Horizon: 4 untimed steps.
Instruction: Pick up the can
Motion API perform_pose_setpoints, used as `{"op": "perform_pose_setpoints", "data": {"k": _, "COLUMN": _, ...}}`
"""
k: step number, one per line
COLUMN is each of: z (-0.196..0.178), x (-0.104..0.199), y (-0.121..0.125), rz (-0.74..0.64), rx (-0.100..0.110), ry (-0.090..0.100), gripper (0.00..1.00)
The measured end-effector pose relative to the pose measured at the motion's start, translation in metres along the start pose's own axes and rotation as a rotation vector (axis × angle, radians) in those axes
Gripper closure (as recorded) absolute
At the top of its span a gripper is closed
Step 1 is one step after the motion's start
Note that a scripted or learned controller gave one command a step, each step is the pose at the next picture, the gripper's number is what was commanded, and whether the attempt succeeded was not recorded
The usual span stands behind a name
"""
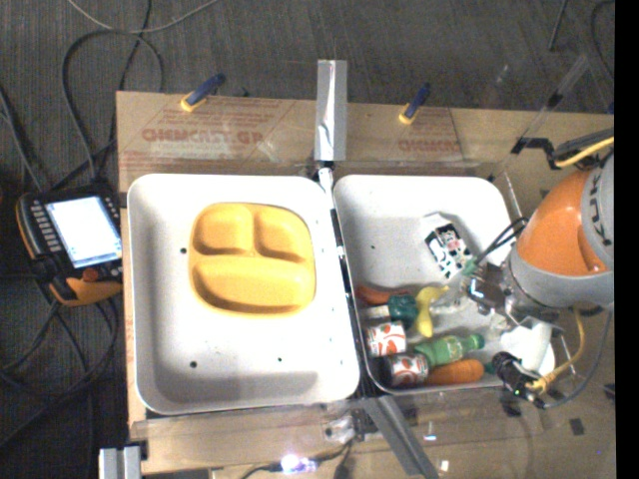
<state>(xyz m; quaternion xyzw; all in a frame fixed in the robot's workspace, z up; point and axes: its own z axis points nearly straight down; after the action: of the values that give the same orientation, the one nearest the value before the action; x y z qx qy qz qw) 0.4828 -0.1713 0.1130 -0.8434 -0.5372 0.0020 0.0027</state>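
The can [406, 369] is lying at the right bin's [399, 203] near edge — beside a carrot [457, 371]. I am steering the hand [477, 289] lower; its grip I cannot tell.

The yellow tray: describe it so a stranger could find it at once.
Start at the two white bins side by side and take the left bin. The yellow tray lies flat in its upper half. It is large, divided into compartments and alone in its bin, while the can, the green bottle and other small items crowd the right bin.
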Motion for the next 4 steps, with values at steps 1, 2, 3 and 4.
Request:
{"op": "perform_pose_setpoints", "data": {"k": 1, "z": -0.01, "x": 0.061, "y": 0.049, "rz": -0.024, "rx": -0.001, "ry": -0.003, "gripper": 0.0}}
{"op": "perform_pose_setpoints", "data": {"k": 2, "z": 0.021, "x": 0.037, "y": 0.137, "rz": 0.071, "rx": 0.015, "ry": -0.001, "gripper": 0.0}}
{"op": "perform_pose_setpoints", "data": {"k": 3, "z": 0.015, "x": 0.035, "y": 0.133, "rz": 0.068, "rx": 0.033, "ry": -0.013, "gripper": 1.0}}
{"op": "perform_pose_setpoints", "data": {"k": 4, "z": -0.039, "x": 0.098, "y": 0.144, "rz": 0.39, "rx": 0.044, "ry": -0.029, "gripper": 1.0}}
